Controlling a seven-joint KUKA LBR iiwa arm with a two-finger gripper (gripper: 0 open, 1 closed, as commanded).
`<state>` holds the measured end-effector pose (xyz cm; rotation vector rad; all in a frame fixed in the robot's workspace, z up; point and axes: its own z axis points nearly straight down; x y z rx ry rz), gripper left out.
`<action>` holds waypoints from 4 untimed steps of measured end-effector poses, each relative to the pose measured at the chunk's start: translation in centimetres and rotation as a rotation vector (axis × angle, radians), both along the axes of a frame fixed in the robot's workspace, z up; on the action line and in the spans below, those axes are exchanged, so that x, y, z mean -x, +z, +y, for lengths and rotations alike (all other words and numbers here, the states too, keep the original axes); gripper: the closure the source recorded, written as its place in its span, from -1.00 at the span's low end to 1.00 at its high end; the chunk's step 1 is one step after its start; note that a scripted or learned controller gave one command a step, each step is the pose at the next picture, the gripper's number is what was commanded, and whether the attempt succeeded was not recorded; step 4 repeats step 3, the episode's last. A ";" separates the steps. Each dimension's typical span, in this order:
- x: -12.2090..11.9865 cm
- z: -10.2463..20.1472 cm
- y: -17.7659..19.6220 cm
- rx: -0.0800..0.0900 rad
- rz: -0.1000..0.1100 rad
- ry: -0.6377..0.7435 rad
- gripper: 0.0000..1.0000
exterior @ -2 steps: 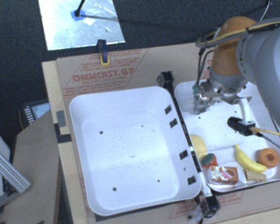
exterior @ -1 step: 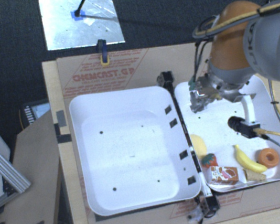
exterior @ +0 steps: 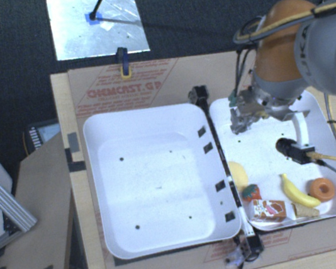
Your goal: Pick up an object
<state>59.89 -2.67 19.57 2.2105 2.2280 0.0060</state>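
Pincer [exterior: 242,121] poised over right bin [exterior: 256,148], upper left part; grip state impossible to tell. Toy banana [exterior: 297,191] well apart toward five o'clock, long axis running eleven to five, beside orange ring [exterior: 322,189] and snack packet [exterior: 269,210].

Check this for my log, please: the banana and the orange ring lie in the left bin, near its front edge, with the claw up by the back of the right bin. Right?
Not quite. The camera view shows the banana and orange ring in the right bin, near its front edge, not the left. The claw is indeed over the back of the right bin.
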 end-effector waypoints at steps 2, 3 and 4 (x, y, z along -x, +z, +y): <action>-0.2 0.1 2.1 -0.001 -0.004 0.008 1.00; 0.8 3.3 -1.3 0.000 0.006 -0.001 1.00; 0.8 3.3 -1.3 0.000 0.006 -0.001 1.00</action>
